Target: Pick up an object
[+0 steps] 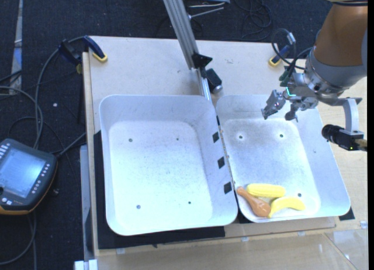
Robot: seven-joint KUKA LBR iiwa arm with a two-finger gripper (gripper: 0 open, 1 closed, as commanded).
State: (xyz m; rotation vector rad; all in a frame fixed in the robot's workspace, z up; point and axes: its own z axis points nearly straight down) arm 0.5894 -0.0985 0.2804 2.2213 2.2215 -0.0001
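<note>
In the right bin [327, 163], near its front edge, lie three small things close together: a yellow oblong piece [266, 190], a yellow banana-shaped piece [287, 204] and an orange-brown pear-shaped piece [257, 203]. My gripper [281, 106] hangs over the far part of the right bin, well behind these things. Its two fingers stand apart with nothing between them.
The left bin [158, 163] sits beside the right one, with a row of black clips [221, 161] along the shared edge. A slanted metal pole [181, 20] rises from behind the bins. A teach pendant [23, 175] lies off the bench at left.
</note>
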